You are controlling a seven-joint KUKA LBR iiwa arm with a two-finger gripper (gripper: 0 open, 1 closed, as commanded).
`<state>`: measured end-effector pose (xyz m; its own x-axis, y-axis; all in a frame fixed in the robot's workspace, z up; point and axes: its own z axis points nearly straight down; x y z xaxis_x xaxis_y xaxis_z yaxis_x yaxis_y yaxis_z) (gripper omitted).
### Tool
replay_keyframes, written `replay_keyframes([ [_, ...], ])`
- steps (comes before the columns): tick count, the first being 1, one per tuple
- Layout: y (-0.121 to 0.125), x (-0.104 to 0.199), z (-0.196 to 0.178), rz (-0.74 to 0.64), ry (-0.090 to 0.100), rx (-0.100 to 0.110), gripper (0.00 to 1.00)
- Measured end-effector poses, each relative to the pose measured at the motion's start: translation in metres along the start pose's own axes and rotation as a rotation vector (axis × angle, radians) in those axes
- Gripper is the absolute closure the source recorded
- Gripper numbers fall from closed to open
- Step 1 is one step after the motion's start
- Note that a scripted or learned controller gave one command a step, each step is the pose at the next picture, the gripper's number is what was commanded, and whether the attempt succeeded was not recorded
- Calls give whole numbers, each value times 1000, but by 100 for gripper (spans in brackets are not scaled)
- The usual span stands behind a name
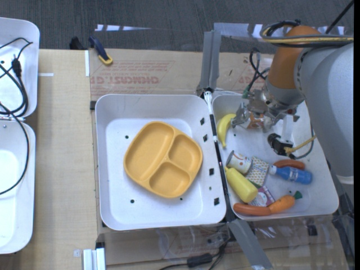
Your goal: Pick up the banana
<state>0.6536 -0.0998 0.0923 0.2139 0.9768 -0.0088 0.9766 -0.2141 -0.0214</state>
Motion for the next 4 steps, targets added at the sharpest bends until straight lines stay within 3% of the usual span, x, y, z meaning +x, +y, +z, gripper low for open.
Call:
replay_keyframes([
  [1,-14,78,-100,156,9,-20,0],
  [2,-84,68,-97,-41,7,-18,0],
  [3,-142,16,-96,-100,7,-19,0],
  [4,-198,70,-95,-214,6,-18,0],
])
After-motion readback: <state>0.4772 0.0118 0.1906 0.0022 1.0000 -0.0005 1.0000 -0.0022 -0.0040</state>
